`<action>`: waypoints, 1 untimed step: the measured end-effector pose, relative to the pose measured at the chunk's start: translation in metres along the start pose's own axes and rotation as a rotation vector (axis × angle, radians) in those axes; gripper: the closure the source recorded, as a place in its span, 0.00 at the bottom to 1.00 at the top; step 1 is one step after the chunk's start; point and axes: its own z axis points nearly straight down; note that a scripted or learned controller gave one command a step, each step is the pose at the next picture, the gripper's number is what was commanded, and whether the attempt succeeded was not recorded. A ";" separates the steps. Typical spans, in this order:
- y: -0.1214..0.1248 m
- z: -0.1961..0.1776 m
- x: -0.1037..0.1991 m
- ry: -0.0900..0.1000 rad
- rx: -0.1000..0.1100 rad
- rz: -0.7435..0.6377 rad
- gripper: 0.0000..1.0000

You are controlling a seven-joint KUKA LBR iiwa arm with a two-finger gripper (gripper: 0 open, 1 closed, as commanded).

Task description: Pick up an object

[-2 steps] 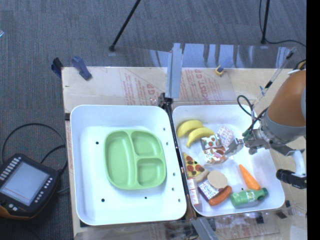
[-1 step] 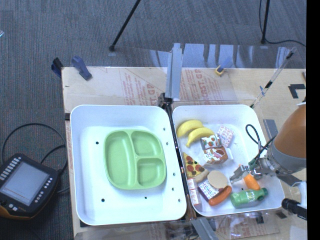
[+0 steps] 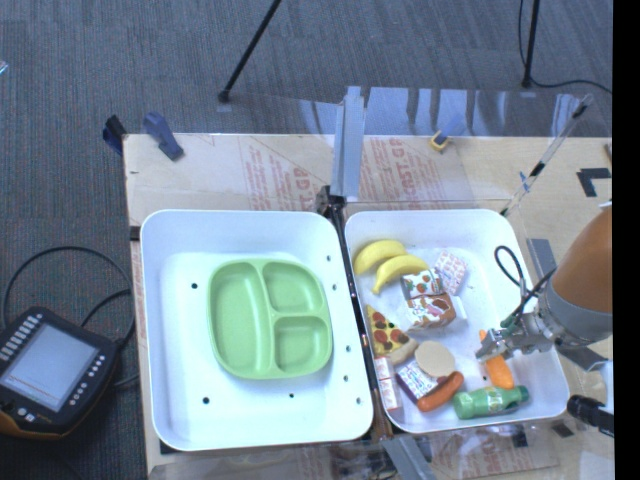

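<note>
The right bin (image 3: 430, 213) holds several toy foods: two yellow bananas (image 3: 388, 262), small printed cartons (image 3: 428, 300), a pizza slice (image 3: 385, 330), a round tan cookie (image 3: 435, 356), a red sausage (image 3: 441, 392), a green bottle (image 3: 488, 401) and a small orange piece (image 3: 499, 372). My gripper (image 3: 505, 343) reaches in from the right and hangs low over the bin's right side. It is just above the orange piece and to the right of the cookie. Nothing visibly sits in its grasp.
The left bin (image 3: 170, 268) carries a green divided plate (image 3: 270, 318). A black cable loop (image 3: 508, 264) lies in the right bin, near its right wall. A metal post (image 3: 348, 153) stands behind the bins. A teach pendant (image 3: 50, 368) rests on the floor at the left.
</note>
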 end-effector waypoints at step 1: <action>0.035 -0.110 0.059 -0.007 -0.006 0.095 1.00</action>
